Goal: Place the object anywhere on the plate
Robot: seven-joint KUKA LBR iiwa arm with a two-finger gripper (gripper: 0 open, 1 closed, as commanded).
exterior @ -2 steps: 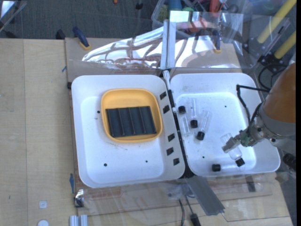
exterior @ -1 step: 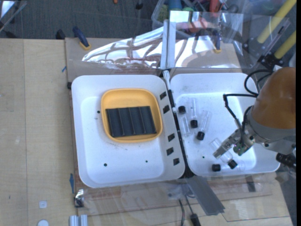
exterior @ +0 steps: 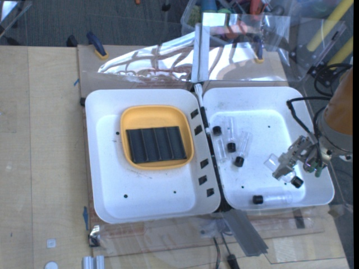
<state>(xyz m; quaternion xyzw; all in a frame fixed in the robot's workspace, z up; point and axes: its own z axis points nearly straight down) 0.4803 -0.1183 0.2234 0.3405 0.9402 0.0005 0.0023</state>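
A yellow plate (exterior: 157, 112) sits in the left bin (exterior: 106, 195), and a black ridged block (exterior: 156, 144) lies flat on it. Several clear vials with black caps lie scattered in the right bin (exterior: 263, 102): one (exterior: 230, 143) near the divider, one (exterior: 273, 198) along the front wall, and one (exterior: 271, 162) just left of my gripper. My gripper (exterior: 282, 168) hangs low over the right bin's right side, tilted toward that last vial. Whether it touches the vial I cannot tell.
A row of black clips (exterior: 202, 156) runs along the divider between the bins. Crumpled foil (exterior: 162, 63) and a clear box of coloured items (exterior: 241, 4) lie behind the bins. A black cable (exterior: 297, 108) loops over the right bin's far corner.
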